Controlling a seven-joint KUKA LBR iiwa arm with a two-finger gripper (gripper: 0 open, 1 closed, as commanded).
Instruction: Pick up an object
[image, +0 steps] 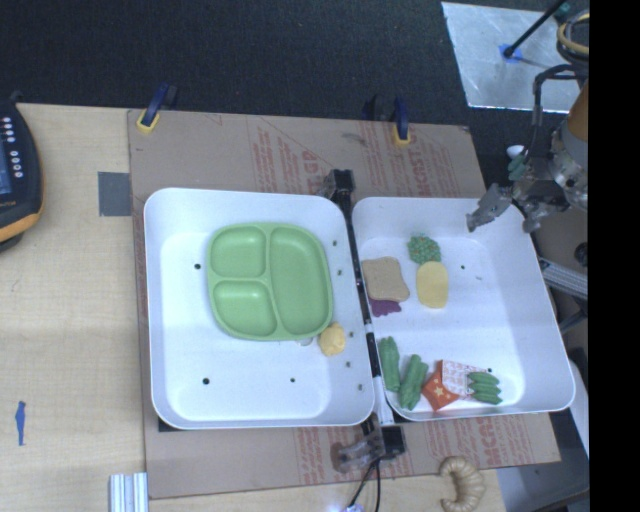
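The right bin (520, 330) is holding all but one of the loose things. Toward its far side a yellow pineapple toy (432, 283) with a green leafy top (424, 247) is lying flat, and just beside it on the left a tan slice of bread (385, 278) is lying over a small purple piece (385, 307) that is peeking out at its near edge. Along the near side of the bin two green pods (400, 368) are lying side by side, and next to them a red and white packet (452, 383) is sitting with another green pod (483, 386) resting against its right side.

The hand (492, 212) is hanging at the far right corner of that bin, over its rim, well apart from every toy; nothing is sitting between its fingers, and whether they are spread or pressed together cannot be told at this angle. The arm (560, 175) is reaching in from the right.

The left bin (175, 380) is carrying a green divided plate (270, 280) with three compartments, and a small yellow toy (332, 341) is lying just beside the plate's near right corner, touching or nearly touching it.

Both bins are sitting on a cardboard sheet (250, 150) clamped to the wooden table (60, 330). A dark handset with an orange edge (15, 175) is lying at the table's left border.
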